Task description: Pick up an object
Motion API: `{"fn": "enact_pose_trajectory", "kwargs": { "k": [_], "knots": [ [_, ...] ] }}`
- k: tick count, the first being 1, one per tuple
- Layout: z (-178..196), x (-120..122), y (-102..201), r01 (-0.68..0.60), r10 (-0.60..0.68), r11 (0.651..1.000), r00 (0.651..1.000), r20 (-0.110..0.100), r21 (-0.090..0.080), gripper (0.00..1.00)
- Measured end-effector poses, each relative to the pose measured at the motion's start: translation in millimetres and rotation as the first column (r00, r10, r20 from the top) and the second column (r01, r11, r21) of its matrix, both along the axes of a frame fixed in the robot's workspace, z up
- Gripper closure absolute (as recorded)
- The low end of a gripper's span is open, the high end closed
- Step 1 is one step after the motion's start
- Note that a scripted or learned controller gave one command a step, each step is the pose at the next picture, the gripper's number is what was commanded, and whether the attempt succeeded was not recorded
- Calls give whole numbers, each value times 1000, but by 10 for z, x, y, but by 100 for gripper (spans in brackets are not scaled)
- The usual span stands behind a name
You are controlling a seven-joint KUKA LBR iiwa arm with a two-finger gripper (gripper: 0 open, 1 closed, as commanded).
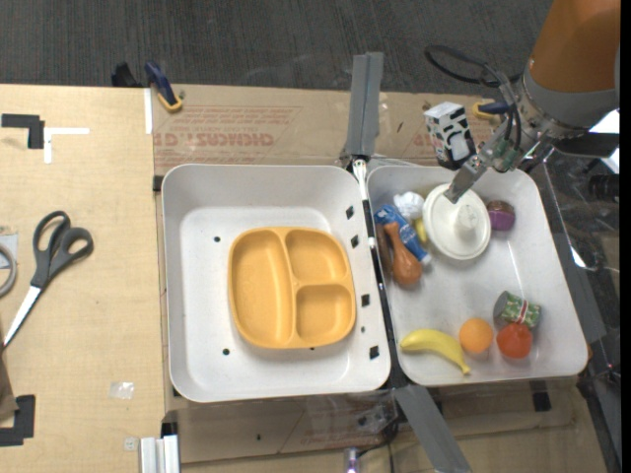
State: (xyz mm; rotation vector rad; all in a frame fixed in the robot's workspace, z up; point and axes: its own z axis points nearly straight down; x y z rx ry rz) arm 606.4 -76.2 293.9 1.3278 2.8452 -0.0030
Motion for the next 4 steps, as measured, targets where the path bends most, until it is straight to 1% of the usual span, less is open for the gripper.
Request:
{"fn": "enact_pose_trajectory", "kwargs": {
  "k": [1, 2, 3, 4],
  "knots": [
    [-1572, 346, -875, -240, 240, 971, 971, -2, 1, 100],
    [-1767, 287, -1282, -465, 465, 885, 885, 18, -14, 100],
    [-1769, 284, -1285, -465, 465, 885, 885, 17, -14, 0],
    [-1813, 500, -846, -419, 420, 908, 908, 18, -19, 0]
  ]
}}
